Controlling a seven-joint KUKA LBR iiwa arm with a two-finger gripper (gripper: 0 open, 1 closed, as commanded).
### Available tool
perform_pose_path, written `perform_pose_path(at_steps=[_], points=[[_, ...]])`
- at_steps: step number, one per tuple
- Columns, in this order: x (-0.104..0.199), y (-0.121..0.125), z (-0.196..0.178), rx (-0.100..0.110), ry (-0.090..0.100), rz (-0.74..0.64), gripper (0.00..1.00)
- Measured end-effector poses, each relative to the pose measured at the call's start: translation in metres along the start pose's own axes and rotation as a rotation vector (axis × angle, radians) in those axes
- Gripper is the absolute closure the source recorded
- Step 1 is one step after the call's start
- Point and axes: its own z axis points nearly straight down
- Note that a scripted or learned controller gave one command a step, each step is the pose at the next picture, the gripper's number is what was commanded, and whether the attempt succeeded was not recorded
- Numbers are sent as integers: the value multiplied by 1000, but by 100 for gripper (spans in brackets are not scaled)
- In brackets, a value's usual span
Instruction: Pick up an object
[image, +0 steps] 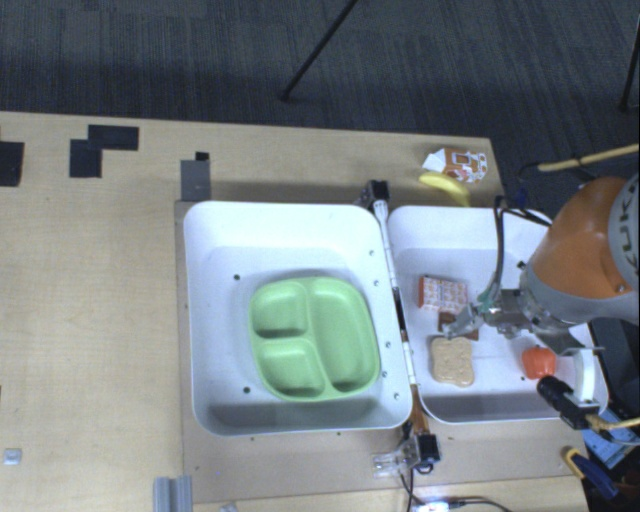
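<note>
Two bins sit on the surface; over the right bin (440, 225) the hand (462, 322) hovers above a toast slice (453, 362), grip state I cannot tell.

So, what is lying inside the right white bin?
In the right bin lie a red-and-white packet, a tan toast slice and an orange piece. The arm covers the bin's right part, so anything beneath stays unseen.
</note>
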Motion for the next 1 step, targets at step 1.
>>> perform_pose_path(at_steps=[1], points=[[14, 52, 57, 24, -3, 12, 0]])
